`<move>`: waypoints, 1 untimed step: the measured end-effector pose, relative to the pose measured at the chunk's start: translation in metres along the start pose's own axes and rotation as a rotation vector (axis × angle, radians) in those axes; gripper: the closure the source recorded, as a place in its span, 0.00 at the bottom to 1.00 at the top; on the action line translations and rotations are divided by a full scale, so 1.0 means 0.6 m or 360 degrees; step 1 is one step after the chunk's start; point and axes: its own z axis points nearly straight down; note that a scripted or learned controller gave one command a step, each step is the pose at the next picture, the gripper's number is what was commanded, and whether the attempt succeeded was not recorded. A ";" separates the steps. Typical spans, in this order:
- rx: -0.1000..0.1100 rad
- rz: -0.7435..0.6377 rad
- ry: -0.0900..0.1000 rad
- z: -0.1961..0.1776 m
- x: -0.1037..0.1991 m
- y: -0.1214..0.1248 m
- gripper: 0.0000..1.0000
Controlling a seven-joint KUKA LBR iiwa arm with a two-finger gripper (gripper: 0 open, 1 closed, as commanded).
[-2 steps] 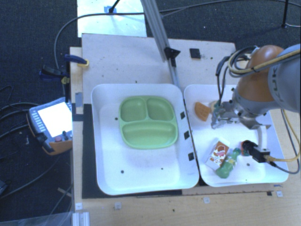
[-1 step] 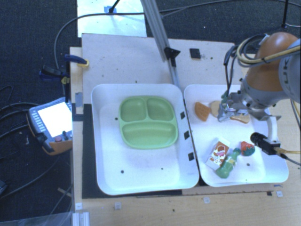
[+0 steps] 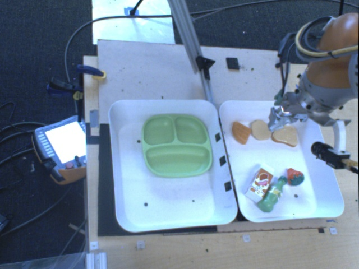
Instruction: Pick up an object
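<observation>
Step judged: descent onto target in right bin (image 3: 336, 206). Gripper (image 3: 279, 118) seen low between two tan bread-like pieces: round one (image 3: 260, 129) just left, larger one (image 3: 285, 136) directly below/right. Straight vertical approach advised, one piece centred (neighbours close). Finger opening cannot be told; nothing seen held.

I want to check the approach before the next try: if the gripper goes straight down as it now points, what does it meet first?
Probably the tan bread-like piece in the right bin: the gripper hangs just above its upper left edge. Depth is unclear.
</observation>
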 end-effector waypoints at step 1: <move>0.0006 0.0000 0.0001 -0.040 0.000 0.002 1.00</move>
